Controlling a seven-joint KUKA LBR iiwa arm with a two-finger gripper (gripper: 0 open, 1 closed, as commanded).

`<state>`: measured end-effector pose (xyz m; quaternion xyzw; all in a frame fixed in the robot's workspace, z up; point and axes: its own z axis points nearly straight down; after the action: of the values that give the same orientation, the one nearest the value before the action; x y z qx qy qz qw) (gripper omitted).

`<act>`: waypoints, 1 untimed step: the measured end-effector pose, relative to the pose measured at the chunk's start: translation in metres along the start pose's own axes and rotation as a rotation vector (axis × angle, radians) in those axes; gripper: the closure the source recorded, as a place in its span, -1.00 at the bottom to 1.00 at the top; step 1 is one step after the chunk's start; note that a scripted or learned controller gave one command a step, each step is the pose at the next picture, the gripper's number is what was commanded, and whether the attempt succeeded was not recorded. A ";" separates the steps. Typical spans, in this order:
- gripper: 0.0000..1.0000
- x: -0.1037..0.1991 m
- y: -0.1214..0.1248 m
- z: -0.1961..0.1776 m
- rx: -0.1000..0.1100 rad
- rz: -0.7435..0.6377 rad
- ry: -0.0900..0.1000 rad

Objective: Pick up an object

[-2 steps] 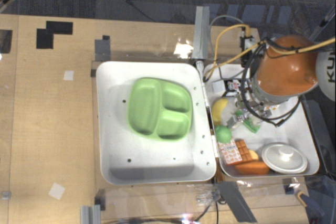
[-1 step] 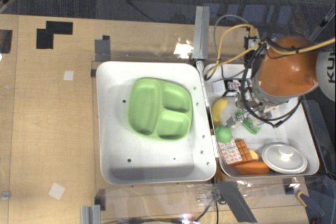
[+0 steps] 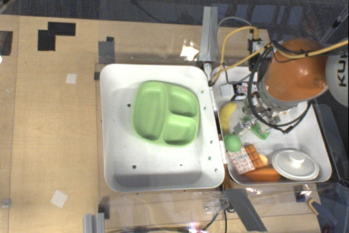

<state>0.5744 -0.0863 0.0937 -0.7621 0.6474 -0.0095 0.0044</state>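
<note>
Camera view: one green tray (image 3: 164, 112), two bins (image 3: 117, 172).

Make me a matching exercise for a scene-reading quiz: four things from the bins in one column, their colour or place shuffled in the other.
Things:
1. divided plate
2. round lid
3. banana
4. carrot

Descriptions:
A. yellow, by the right bin's left wall
B. green, alone in the left bin
C. orange, along the right bin's near edge
D. white, in the right bin's near right corner

Pairs: 1-B, 2-D, 3-A, 4-C
</note>
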 end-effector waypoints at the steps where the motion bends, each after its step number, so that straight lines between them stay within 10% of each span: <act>1: -1.00 -0.004 0.004 0.000 0.003 0.089 -0.002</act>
<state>0.5697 -0.0825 0.0938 -0.7327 0.6804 -0.0094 0.0068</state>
